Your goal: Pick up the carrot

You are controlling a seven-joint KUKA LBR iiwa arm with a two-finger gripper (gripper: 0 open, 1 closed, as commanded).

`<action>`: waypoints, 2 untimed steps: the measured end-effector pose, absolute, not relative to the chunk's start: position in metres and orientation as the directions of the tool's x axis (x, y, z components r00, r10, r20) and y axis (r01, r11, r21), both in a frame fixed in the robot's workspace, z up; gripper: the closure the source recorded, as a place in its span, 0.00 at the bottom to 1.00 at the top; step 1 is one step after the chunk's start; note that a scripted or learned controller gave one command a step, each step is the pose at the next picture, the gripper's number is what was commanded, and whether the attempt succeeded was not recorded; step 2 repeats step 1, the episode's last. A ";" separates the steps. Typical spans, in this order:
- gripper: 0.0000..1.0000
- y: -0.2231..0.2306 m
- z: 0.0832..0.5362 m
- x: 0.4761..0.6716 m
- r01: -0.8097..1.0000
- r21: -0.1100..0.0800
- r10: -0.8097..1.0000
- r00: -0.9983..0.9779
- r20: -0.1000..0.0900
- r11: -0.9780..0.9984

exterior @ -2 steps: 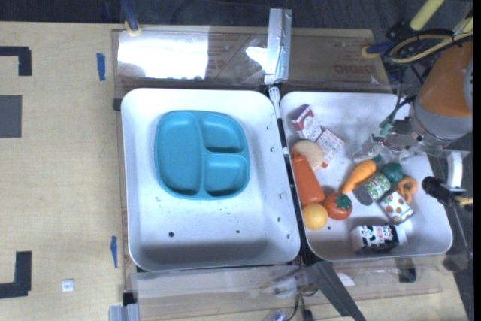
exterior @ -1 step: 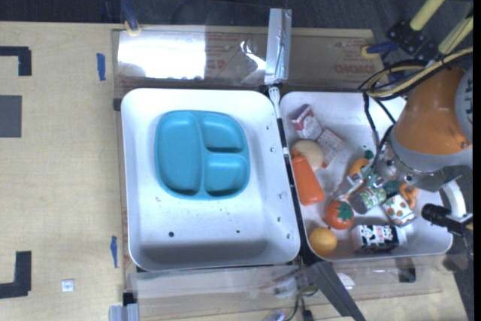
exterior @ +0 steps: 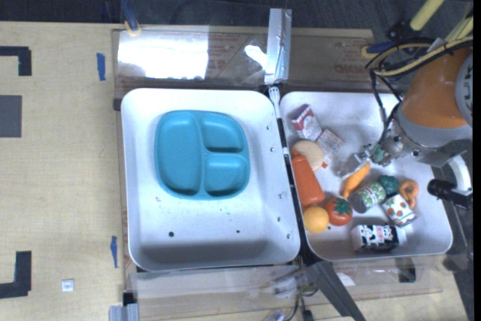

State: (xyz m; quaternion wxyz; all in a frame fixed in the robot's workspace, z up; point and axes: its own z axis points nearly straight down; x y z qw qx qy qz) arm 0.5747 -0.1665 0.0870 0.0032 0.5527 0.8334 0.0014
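The gripper (exterior: 378,154), whose grip state I cannot tell, hovers just up-right of the carrot (exterior: 356,178), which lies diagonally, tip toward it.

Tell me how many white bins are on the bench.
2. The left bin holds a blue divided tray; the right bin holds the carrot and other small items. They sit side by side, edges meeting mid-bench.
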 end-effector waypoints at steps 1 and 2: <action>0.00 -0.123 0.088 0.532 0.923 0.005 0.923 -0.385 -0.001 0.385; 0.00 -0.123 0.088 0.532 0.923 0.005 0.923 -0.385 -0.001 0.385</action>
